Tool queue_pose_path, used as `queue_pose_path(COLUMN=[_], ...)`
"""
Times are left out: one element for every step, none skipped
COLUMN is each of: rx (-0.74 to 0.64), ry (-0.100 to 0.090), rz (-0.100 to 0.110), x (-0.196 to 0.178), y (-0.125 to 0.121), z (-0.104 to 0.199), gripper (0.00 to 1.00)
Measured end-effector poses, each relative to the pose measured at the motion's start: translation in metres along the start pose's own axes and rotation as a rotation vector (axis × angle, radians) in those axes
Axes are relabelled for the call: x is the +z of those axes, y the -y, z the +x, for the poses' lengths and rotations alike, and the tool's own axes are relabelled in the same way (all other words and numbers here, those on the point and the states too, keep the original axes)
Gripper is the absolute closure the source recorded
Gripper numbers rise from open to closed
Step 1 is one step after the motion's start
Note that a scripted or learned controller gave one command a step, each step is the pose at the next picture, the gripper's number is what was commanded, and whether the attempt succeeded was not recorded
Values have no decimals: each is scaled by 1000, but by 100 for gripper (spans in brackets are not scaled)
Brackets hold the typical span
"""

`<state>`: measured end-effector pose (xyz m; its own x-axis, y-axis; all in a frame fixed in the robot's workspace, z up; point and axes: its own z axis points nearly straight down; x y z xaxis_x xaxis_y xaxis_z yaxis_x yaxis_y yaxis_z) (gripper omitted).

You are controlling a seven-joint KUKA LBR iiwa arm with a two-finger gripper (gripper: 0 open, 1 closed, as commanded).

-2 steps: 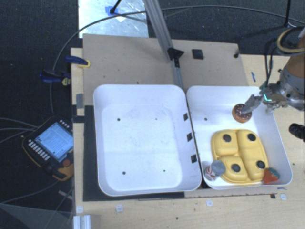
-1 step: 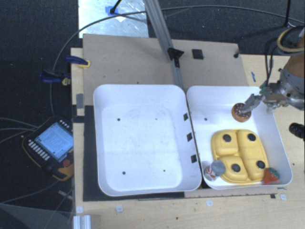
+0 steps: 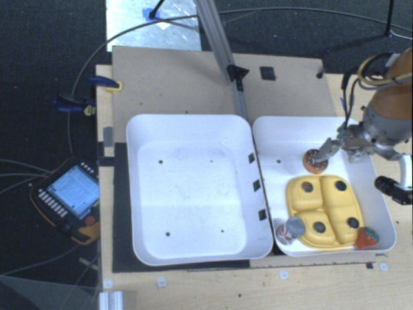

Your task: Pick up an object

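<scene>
The right bin (image 3: 277, 141) holds several objects. A small brown doughnut (image 3: 315, 162) lies near its middle. Just below it sits a yellow moulded block (image 3: 324, 210) with dark spots on top. A small grey-topped can (image 3: 290, 229) lies at the bin's front left, and a red strawberry (image 3: 368, 237) rests at the front right corner. My gripper (image 3: 337, 148) hangs over the right bin, just right of and above the doughnut, with its tip close to the doughnut's edge. I see nothing held in it.
The left bin (image 3: 142, 173) stands beside the right one, and they share a raised middle wall. A slanted metal pole (image 3: 219, 41) crosses the back of the bench. A handheld pendant (image 3: 70, 196) and cables lie on the floor at the left.
</scene>
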<state>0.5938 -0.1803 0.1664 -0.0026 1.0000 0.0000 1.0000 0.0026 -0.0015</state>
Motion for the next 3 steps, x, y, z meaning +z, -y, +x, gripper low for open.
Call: queue_pose_path(rx=[-2, -1, -4], ry=[2, 4, 3], rz=[-12, -27, -38], x=[41, 77, 60], y=[0, -8, -12], z=[-5, -4, -3], gripper=[0, 0, 100])
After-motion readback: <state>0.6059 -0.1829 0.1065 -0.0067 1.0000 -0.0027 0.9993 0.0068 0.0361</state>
